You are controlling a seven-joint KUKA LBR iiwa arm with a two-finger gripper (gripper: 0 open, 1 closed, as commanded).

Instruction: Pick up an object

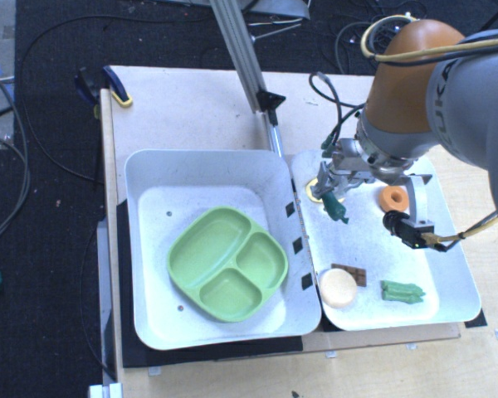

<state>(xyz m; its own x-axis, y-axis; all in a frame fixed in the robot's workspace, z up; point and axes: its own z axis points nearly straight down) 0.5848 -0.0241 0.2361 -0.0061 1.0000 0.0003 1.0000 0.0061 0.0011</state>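
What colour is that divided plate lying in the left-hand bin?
Light green. The divided plate has three compartments, and it shows clearly in the camera view from above.

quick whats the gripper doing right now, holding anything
Gripper: low in the right bin, right by a dark green object; whether it is open, closed or holding it cannot be told.

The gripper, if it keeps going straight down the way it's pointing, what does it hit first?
Most likely the dark green toy just below the gripper, near the left edge of the right bin. Depth is hard to judge from above; it may already be touching.
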